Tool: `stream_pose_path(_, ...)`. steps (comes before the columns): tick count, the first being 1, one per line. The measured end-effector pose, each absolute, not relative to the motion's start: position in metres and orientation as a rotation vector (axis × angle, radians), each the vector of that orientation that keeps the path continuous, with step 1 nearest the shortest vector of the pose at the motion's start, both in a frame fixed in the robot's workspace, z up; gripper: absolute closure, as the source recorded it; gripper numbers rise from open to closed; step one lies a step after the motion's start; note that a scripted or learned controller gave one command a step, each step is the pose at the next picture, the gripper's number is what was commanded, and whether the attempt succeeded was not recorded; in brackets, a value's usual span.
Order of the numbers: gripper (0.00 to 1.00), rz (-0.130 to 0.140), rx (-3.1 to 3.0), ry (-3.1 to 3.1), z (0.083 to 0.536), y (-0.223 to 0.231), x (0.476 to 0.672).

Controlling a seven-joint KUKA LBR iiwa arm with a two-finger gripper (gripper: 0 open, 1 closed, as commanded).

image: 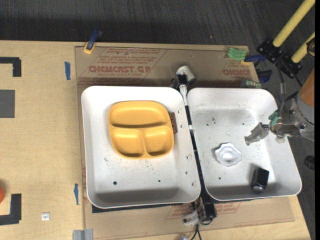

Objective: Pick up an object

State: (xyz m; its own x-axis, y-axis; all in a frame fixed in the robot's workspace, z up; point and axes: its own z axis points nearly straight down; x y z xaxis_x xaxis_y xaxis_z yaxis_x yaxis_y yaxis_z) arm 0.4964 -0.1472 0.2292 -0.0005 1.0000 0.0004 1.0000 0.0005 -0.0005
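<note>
a kuka arm's gripper (254,134) is hovering over the right bin (220,104), reaching in from its right edge; whether it is spread or closed cannot be told. nothing is showing between its tips. a small black object (260,178) is lying near the bin's lower right corner, its long axis running roughly up-down, slightly tilted. a white object (227,154) is sitting just beside it. a yellow divided tray (141,128) is resting in the left bin (100,174).

- Lit evenly and fairly brightly from above, with no hard glare.
- Soft, short shadows under the rims of both bins (90,134).
- Mild sheen on the yellow tray (141,129), brightest along its upper edge.
- Dark and dim on the floor (150,9) along the top.
- Slightly soft focus throughout, grainy, with blur on the arm (295,126) at the right.
- Small print on the table (120,66) barely legible.
</note>
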Motion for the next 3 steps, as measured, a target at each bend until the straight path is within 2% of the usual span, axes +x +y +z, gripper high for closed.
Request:
stream_pose_path(1, 0.0, 0.0, -2.17, -2.27, 0.12, -0.113, 0.527)
stream_pose_path(2, 0.0, -0.001, -2.366, -2.065, 0.085, -0.093, 0.487)
stream_pose_path(3, 1.0, -0.005, -2.368, -2.065, 0.095, -0.092, 0.488)
